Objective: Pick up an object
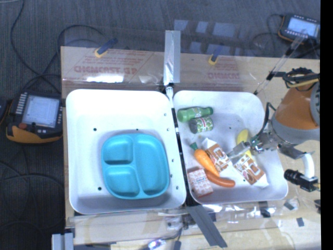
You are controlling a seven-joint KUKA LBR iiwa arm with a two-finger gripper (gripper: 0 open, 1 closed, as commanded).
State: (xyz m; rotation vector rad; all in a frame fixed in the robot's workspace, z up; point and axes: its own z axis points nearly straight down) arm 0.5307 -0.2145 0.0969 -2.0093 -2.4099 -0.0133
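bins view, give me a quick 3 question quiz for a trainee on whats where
1. True or false: the blue tray lies in the left bin.
2. Which thing lies nearest the dividing wall between the bins? A) green bottle B) banana C) packet
3. Fill in: the carrot lies in the ___ bin, the same bin over which the gripper is seen.

Key
1. True; it has three compartments and sits toward the bin's front.
2. A; the bottle lies at the right bin's back left, close to the wall.
3. right; the carrot lies beside a hot dog and a small can.
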